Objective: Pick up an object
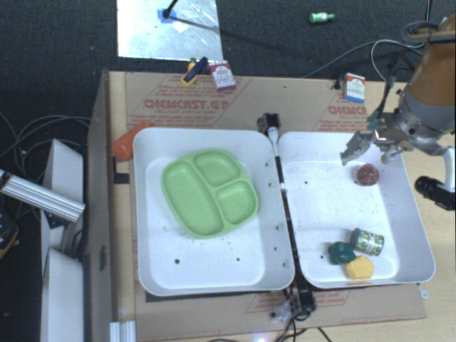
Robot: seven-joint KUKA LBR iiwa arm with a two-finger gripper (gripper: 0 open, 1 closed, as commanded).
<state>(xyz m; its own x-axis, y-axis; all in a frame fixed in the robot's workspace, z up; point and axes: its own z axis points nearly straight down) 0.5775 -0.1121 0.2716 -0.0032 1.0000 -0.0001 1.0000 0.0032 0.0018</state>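
Observation:
In the right bin (399, 212) a small round reddish-brown object (368, 174) lies near the far side. Near the front sit a green-labelled can (368, 241) on its side, a teal object (341, 251) and a yellow chunk (360, 268), all close together. My gripper (372, 146) hangs above the bin's far edge, just above and behind the reddish-brown object. Its fingers (353, 149) are spread open with nothing between them.
A green divided plate (208, 192) lies in the left bin (164, 262). On the cardboard behind the bins are two small cartons (223, 75) (354, 87), a yellow and blue item (194, 70) and an orange object (123, 143) at the left bin's corner.

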